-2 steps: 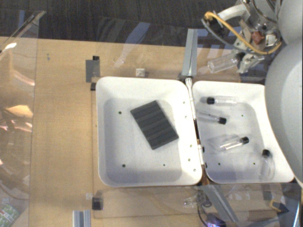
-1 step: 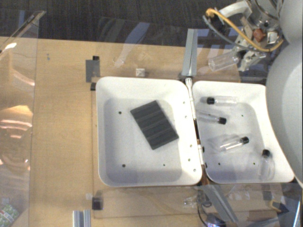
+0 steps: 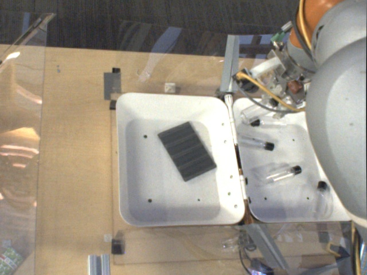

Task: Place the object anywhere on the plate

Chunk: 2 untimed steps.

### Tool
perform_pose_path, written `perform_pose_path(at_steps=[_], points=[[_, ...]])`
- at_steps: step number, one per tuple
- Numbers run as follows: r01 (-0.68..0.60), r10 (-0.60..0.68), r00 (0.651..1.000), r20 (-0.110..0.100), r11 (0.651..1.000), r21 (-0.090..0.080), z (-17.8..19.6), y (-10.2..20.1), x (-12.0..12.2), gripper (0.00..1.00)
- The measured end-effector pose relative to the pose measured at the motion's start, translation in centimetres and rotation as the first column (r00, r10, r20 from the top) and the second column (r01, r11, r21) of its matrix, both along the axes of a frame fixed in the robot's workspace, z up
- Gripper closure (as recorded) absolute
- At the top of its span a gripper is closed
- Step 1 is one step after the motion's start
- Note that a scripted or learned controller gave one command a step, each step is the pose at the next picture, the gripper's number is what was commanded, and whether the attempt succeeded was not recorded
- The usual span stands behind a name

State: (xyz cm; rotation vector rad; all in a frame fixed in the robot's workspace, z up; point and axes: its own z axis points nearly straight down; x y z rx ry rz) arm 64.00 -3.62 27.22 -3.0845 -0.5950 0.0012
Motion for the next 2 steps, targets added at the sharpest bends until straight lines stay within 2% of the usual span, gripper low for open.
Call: perform_pose_path(at_steps=[1,2], points=[[0.175,-0.175,0.984,0.001,0.984,0.001,1.1,-1.9,2.0,1.00],[0.176,-0.176,0.984,0.002,0.984,0.002,3.9,-2.6,2.1,1.00]])
